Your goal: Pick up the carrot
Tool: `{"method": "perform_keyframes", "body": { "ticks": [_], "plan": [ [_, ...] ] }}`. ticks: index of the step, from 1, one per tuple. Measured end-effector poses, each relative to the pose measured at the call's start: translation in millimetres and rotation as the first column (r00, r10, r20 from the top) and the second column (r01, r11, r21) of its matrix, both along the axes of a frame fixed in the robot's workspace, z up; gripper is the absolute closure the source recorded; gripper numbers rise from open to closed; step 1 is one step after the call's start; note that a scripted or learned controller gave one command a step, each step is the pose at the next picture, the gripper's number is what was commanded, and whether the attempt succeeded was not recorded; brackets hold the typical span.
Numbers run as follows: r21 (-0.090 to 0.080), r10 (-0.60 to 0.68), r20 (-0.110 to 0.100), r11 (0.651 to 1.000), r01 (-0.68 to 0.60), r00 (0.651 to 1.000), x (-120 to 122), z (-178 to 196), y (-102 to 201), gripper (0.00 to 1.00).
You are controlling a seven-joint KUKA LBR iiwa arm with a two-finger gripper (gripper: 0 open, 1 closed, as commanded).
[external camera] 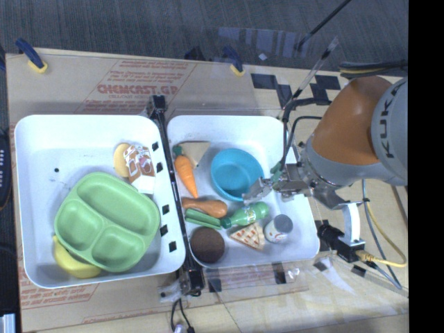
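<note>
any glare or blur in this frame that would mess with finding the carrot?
Camera view: the carrot is sharp and evenly lit, no glare on it. The white right bin is bright but not blown out, with soft shadows under the blue bowl. The claw looks slightly soft; its state is hard to read. A sheen shows on the orange band.
</note>
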State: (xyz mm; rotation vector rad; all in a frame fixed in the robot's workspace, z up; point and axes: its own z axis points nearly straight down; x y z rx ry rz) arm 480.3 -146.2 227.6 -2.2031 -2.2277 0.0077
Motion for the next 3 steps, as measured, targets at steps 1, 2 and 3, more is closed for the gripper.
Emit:
{"method": "perform_keyframes", "body": {
  "ticks": [1,2,3],
  "plan": [
    [0.002,0.225,-0.003,0.974,-0.225,0.974,51,-80,52,0.0],
    [-0.005,0.14,0.011,0.99,-0.14,0.99,27,-133,49,0.0],
    [-0.005,0.154,0.009,0.988,-0.154,0.988,29,-123,50,1.0]
  ]
}}
